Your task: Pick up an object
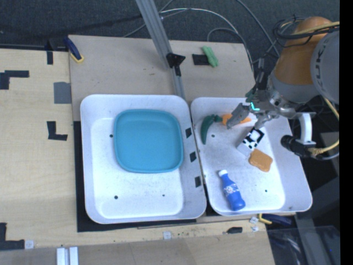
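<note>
Orange piece [226,117] sat touching the tool [246,116], grip state unclear, w/ green item [208,125] just beside — risk: nudged it away, no grasp.

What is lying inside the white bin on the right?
In the right bin: a blue bottle, an orange block, a green curved piece, a checkered tag. The gripper covers part of a small orange item.

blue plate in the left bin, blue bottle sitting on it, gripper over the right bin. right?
Not quite. The blue bottle is not on the blue plate: it lies on its side in the right bin, near its front edge. The camera view shows it. The rest holds: the plate is in the left bin, and the gripper is over the right bin.
</note>
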`<state>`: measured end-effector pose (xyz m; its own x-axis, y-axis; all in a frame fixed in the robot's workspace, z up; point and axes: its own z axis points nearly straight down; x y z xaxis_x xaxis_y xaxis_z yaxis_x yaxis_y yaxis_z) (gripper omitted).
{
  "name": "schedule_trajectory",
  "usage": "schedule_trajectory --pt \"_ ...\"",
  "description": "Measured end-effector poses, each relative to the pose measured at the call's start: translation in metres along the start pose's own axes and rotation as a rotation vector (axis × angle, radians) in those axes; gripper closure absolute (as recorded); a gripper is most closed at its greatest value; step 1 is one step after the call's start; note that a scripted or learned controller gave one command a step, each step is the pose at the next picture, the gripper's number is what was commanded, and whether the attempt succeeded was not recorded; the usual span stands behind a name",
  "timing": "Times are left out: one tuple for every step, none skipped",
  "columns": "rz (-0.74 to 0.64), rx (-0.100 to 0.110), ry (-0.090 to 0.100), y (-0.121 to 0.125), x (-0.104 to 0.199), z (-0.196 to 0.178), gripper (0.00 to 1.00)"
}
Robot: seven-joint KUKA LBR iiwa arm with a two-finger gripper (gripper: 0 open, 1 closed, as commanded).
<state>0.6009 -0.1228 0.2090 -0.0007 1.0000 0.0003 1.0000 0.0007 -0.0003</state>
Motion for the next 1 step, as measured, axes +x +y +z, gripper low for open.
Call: schedule_trajectory --pt "0.0 0.0 0.0 -0.0001 0.0 0.0001 0.0"
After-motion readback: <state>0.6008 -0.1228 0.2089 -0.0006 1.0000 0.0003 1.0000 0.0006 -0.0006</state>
